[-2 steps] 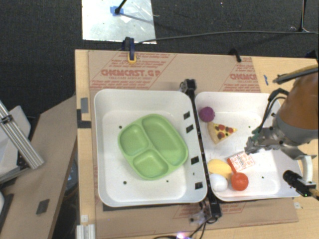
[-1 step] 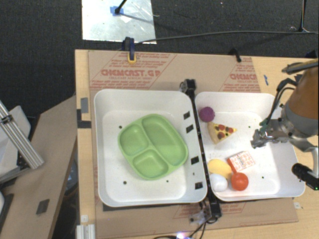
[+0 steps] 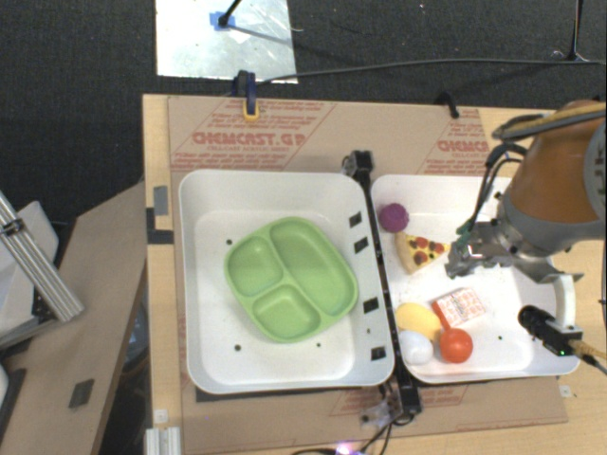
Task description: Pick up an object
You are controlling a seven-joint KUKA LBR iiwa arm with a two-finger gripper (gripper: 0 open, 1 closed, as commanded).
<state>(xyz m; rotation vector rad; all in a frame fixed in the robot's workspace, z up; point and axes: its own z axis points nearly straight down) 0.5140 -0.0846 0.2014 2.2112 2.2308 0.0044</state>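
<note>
A: In the right bin [image 3: 531, 363], at about nine o'clock from the tool [image 3: 459, 258], lies a toy pizza slice [image 3: 418, 250]. It is just beside the tool, not in it.

B: Is the tool open?

A: I cannot tell. It is dark and blurry, and nothing shows in it.

B: How would the slice feel?

A: Light and stiff, I think, maybe a bit slippery. Pinch it across its two long sides.

B: What else is near?

A: A purple ball [image 3: 394, 217] at twelve o'clock from the slice. A red-and-white packet [image 3: 459, 305], a yellow lemon [image 3: 418, 318], a red ball [image 3: 456, 346] and a white egg [image 3: 415, 349] lie toward six. A green plate [image 3: 289, 278] sits in the left bin [image 3: 204, 254].
</note>
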